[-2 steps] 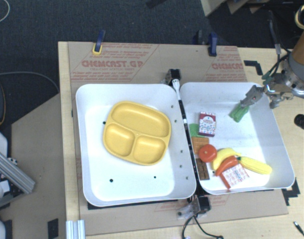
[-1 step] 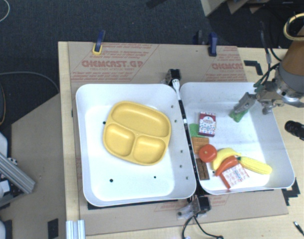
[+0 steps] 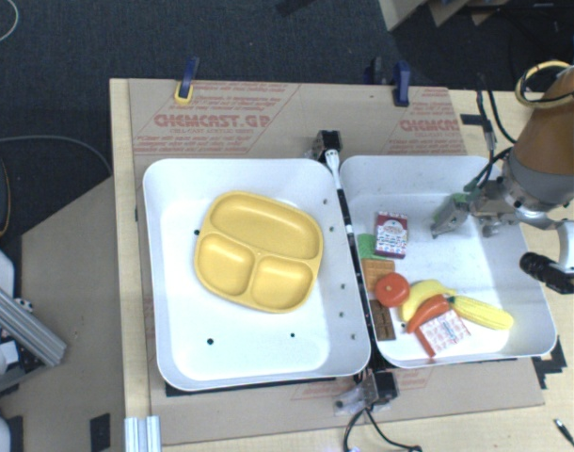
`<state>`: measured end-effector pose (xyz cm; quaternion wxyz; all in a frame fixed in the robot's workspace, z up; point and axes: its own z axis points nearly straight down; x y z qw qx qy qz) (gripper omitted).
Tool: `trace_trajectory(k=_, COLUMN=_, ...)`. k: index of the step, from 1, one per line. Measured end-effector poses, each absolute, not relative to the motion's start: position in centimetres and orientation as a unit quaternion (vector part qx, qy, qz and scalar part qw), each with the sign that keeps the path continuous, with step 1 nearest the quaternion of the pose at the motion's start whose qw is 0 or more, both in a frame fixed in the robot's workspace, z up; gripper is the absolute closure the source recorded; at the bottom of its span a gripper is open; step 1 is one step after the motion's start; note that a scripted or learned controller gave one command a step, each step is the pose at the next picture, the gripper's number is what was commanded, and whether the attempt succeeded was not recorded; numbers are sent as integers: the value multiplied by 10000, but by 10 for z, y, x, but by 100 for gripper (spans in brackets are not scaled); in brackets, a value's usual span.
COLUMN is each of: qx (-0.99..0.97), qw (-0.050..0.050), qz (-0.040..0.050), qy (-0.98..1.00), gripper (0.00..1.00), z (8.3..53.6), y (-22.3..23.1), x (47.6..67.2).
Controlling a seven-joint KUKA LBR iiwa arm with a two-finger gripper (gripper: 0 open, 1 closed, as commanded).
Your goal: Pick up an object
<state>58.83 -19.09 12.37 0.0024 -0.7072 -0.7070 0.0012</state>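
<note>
While toys (image 3: 428, 304) crowd below, the end effector (image 3: 456, 217) hovers

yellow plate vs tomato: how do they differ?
The yellow plate is large, flat and split into three compartments; the tomato is small, round and red. The plate lies alone in the left bin; the tomato sits crowded among other items in the right bin. Both rest in a bin, apart from the gripper.

"CHEMCAST G.P." — red print, twice — on the brown board (image 3: 268, 111)
</note>
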Motion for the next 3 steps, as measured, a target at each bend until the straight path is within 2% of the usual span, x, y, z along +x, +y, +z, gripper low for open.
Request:
trace_trajectory(k=1, qx=-7069, qw=24, qz=13, qy=-7073, gripper=0, z=82, y=-190, x=588)
trace_trajectory(k=2, qx=-7071, qw=-7, qz=-3, qy=-7071, gripper=100, z=96, y=-190, x=589)
trace_trajectory(k=3, qx=-7068, qw=-26, qz=-12, qy=-7074, gripper=100, z=140, y=-189, x=595)
